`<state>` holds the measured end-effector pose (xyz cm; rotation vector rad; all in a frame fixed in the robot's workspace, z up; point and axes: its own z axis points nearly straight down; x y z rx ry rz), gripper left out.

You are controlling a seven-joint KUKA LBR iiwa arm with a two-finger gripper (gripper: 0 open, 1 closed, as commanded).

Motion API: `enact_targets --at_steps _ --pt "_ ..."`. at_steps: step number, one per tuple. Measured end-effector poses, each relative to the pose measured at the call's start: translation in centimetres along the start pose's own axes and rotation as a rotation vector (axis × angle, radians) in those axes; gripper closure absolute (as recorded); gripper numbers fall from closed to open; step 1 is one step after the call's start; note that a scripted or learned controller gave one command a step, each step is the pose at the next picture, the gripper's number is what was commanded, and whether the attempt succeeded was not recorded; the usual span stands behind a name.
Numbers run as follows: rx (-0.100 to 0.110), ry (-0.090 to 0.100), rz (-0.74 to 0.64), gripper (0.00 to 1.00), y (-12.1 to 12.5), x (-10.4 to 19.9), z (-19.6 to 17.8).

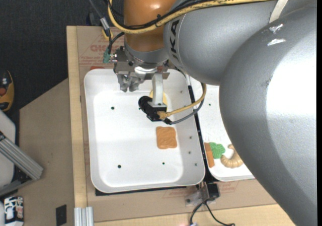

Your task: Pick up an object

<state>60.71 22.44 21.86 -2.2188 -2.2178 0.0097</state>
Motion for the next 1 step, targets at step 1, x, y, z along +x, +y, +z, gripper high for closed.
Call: enact_targets --at_steps 1 --pt "-0.013 0.003 -0.001 1.00 6.19 0.04 3.44"
